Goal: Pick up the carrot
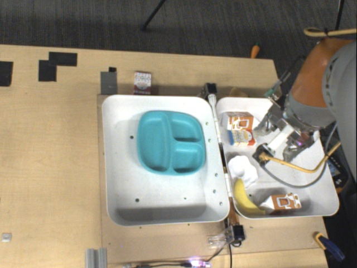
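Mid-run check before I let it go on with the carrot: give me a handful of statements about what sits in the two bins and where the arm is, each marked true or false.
1. The teal divided tray lies in the left bin. True.
2. The arm hangs over the left bin. False: it is over the right bin.
3. A banana lies near the right bin's front left corner. True.
4. Both small cartons stand in the left bin. False: one carton is at the back of the right bin, another carton at its front.
5. A white object lies between the back carton and the banana. True.
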